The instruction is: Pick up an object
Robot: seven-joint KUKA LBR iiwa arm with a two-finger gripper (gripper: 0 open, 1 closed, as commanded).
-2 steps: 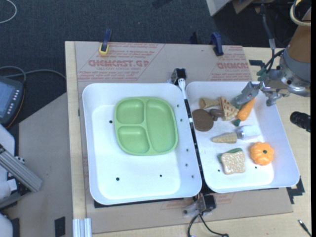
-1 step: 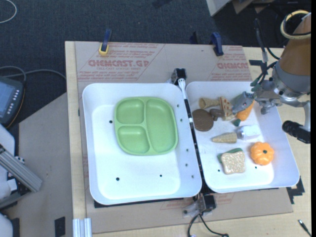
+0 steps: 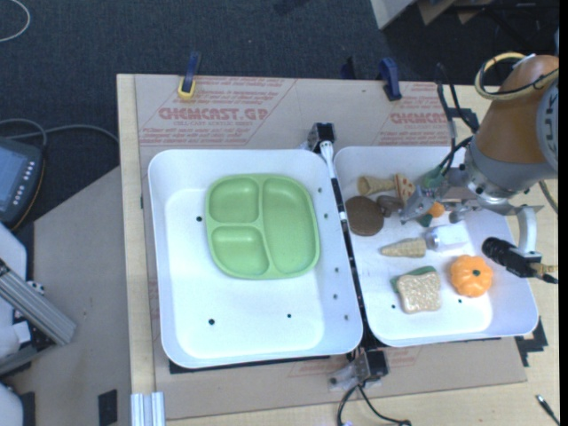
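You are looking at two white bins: the left bin (image 3: pixel 177 264) is holding a green tray (image 3: pixel 263 225), and the right bin (image 3: pixel 497 313) is crowded with a pumpkin (image 3: pixel 470 276), a sandwich (image 3: pixel 418 291), a cracker (image 3: pixel 404 248), a brown disc (image 3: pixel 363 216) and a bone (image 3: pixel 380 185). The gripper (image 3: pixel 432 211) is hanging low over the right bin's far middle, among small pieces just right of the disc; you cannot tell how it is set or whether it is pinching anything.

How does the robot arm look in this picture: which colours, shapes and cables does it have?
The arm is a rounded grey body with a broad orange band above the wrist. Thin black cables run along it. The gripper is small, metallic and dark.
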